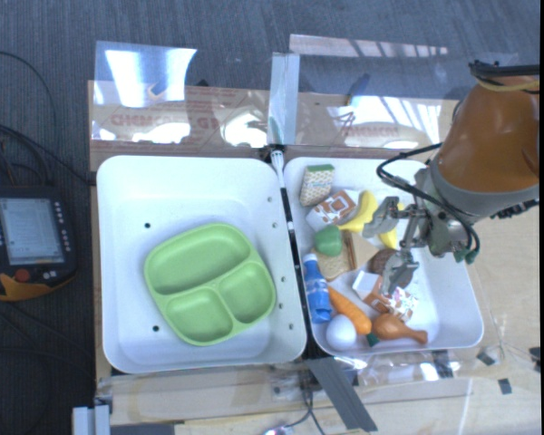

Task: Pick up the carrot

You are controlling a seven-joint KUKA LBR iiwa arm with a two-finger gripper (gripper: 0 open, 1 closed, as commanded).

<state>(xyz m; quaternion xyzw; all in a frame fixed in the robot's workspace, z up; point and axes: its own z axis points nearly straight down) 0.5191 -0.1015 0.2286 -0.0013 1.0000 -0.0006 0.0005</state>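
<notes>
The carrot [350,309] is orange with a green tip and lies slanted near the front of the right bin [467,320]. It rests between a blue bottle [316,289] and a brown drumstick [401,331]. My gripper [392,244] hangs over the middle of that bin, above and to the right of the carrot and apart from it. Its fingers [401,270] are spread open with nothing between them.
Around the carrot the right bin is crowded with a white egg [341,333], a green ball [327,240], a yellow banana [366,208], small boxes [318,184] and a red-and-white packet [394,300]. The left bin [127,188] holds a green divided plate [210,282].
</notes>
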